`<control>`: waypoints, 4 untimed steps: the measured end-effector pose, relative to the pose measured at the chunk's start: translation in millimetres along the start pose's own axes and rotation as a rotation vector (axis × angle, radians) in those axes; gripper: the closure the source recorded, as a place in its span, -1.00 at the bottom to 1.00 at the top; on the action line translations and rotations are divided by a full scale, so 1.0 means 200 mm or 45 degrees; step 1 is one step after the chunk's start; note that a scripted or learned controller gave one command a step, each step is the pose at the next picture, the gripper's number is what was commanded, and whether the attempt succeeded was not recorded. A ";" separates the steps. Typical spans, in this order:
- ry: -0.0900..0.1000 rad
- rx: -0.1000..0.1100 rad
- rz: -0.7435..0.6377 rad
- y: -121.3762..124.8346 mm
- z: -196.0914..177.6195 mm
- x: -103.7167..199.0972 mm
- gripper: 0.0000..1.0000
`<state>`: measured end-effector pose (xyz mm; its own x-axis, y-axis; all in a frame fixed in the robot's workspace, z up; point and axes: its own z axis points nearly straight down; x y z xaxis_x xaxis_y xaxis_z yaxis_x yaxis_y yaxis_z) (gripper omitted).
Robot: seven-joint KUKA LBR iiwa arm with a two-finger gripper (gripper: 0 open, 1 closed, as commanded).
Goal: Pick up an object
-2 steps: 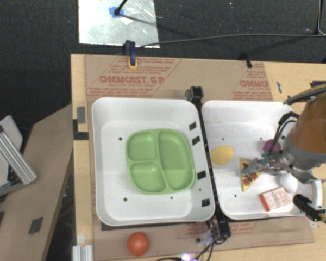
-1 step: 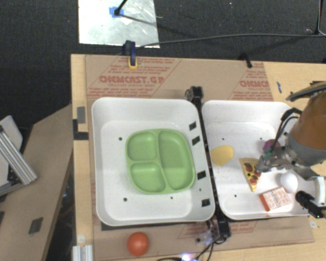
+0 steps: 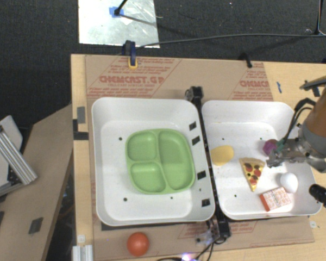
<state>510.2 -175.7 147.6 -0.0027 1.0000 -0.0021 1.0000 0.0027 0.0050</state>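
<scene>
From the camera above the bench we see two white bins side by side on a cardboard sheet. The left bin [image 3: 106,145] holds a green divided tray [image 3: 160,161], lying flat near its middle. The right bin [image 3: 244,116] holds several small things: a pale yellow disc [image 3: 223,155] near its left wall, a pizza slice [image 3: 252,172] just right of that, a white egg [image 3: 288,182] farther right, a red and white packet [image 3: 276,199] near the front edge just below the egg, and a purple piece [image 3: 270,146] toward the right side.

The arm [image 3: 321,126] comes in from the right over the right bin, and its claw [image 3: 277,157] sits low at the bin's right side. The purple piece lies just above and left of the claw's tip, right beside it or touching; we cannot tell which. The pizza slice lies just left of the claw, the egg just below and to its right, and the packet farther below. The dark tip is too small and blurred for us to tell how far the claw is open, and we see nothing clearly held in it.

An orange ball [image 3: 138,243] rests on the bench in front of the left bin, outside both bins.
</scene>
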 end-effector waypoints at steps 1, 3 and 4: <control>0.000 -0.002 -0.003 0.04 -0.24 0.03 1.00; 0.003 0.003 -0.008 0.14 -0.35 0.31 1.00; 0.004 0.004 -0.008 0.19 -0.31 0.56 1.00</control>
<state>547.7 -63.7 209.8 -0.0089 1.0000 0.0010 1.0000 0.0089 0.0017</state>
